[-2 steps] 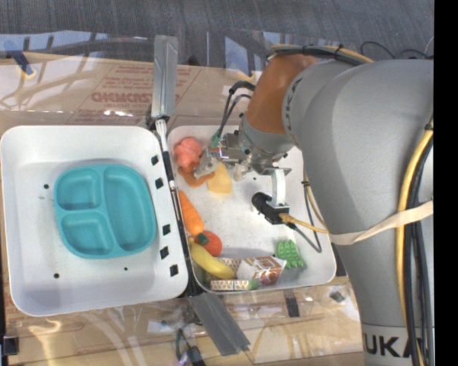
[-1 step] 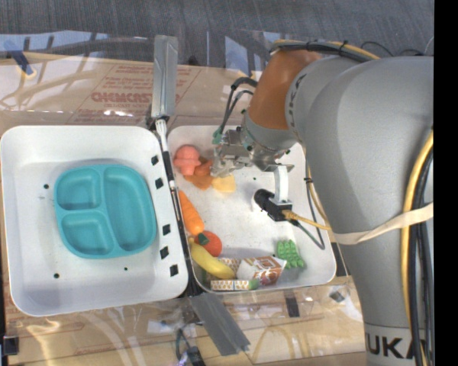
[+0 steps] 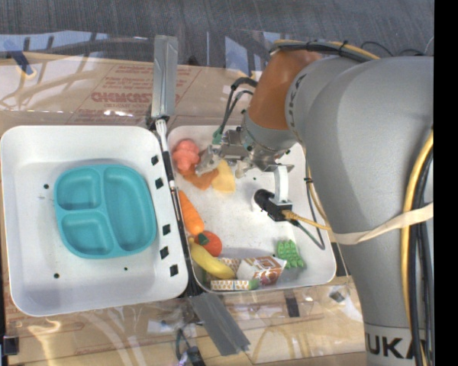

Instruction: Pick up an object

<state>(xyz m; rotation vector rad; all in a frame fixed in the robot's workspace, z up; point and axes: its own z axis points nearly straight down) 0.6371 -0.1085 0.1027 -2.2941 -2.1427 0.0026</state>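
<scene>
a: anything picked up yet?
b: no; gripper (image 3: 223, 152) is low in the right bin (image 3: 320, 269), over the yellow wedge (image 3: 224, 178) beside the pink ball (image 3: 186, 153); i cannot tell its state; lift remains.

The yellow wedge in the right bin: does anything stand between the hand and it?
Nothing visible does. The hand is directly over the upper part of the right bin, beside the yellow wedge. The pink object and the orange piece crowd the wedge's left side, so they could be bumped.
</scene>
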